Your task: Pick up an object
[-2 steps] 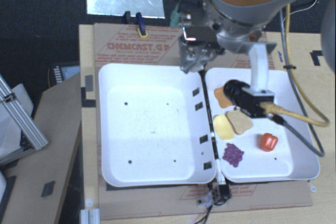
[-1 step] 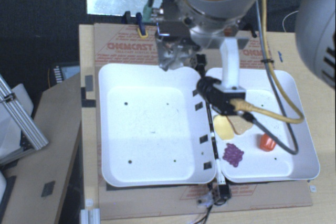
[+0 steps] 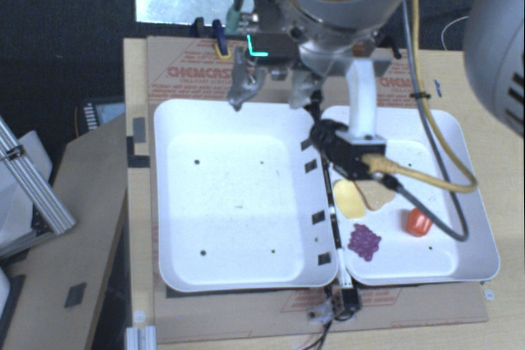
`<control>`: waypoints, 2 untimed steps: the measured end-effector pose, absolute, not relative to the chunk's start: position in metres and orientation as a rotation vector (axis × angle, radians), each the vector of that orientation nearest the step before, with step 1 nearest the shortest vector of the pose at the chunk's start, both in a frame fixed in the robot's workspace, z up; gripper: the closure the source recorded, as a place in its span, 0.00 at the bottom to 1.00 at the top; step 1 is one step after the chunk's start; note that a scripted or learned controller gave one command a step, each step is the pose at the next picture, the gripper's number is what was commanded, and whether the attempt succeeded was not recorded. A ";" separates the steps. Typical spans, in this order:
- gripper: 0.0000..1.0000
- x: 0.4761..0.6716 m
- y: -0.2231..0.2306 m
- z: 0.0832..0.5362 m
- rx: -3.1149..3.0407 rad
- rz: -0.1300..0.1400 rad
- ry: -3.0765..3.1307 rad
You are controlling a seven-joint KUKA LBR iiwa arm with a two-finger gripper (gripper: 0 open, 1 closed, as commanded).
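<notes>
I see the gripper (image 3: 269, 91) above the far rim of the left bin (image 3: 176, 176), which has much free floor. Its fingers (image 3: 240, 94) stand wide apart and hold nothing. In the right bin (image 3: 469, 176), a yellow piece (image 3: 349, 199), purple grapes (image 3: 365, 241) and a red piece (image 3: 418, 222) lie near the divider. The arm hides this bin's far part.

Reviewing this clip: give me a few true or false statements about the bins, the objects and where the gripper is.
1. The purple grape bunch lies in the right bin. True.
2. The red object sits in the left bin. False: it lies in the right bin.
3. The gripper hangs over the far edge of the left bin. True.
4. The yellow object lies beside the red one, touching it. False: they lie apart.
</notes>
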State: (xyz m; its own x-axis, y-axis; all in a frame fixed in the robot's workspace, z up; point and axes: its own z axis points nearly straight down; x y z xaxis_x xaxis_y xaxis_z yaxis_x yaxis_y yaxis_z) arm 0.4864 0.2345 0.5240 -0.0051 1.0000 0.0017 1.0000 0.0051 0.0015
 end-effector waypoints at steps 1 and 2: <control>1.00 0.487 0.235 0.536 -2.211 -0.009 -2.232; 0.00 0.487 0.235 0.535 -2.209 -0.007 -2.233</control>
State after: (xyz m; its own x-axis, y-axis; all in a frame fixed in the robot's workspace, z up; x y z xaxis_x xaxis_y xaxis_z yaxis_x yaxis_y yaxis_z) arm 0.4865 0.2349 0.5350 -0.0109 0.9999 0.0035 0.9999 0.0109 0.0030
